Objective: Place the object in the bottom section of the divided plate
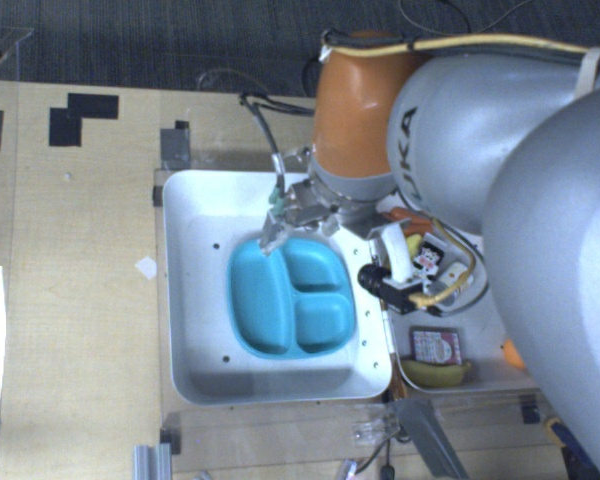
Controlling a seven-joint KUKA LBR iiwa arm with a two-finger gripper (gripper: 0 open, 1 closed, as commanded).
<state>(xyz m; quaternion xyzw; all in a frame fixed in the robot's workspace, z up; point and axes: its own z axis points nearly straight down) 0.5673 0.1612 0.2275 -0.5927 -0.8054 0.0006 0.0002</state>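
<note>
— Where does the divided plate lie?
— Flat on the floor of the left bin, about midway, a little nearer the bin's right wall than its left.
— And the claw?
— Over the plate's far left corner, its tip right at the rim. I cannot tell whether it touches. The rest of the plate runs away from it toward the bin's near edge.
— Apart or together?
— I cannot tell; the metal there is small and blurred, and I cannot tell whether it carries anything either.
— What is the plate like?
— Bright blue and smooth, a rounded rectangle. Raised ridges split it into one long trough on its left and two smaller ones on its right.
— The bin?
— White, shallow, glossy, with rounded corners and a few small dark dots on its floor.
— Anything else?
— By the near edge of the right bin lies a curved yellow-green thing, and a dark red patterned packet is just behind it.
</note>
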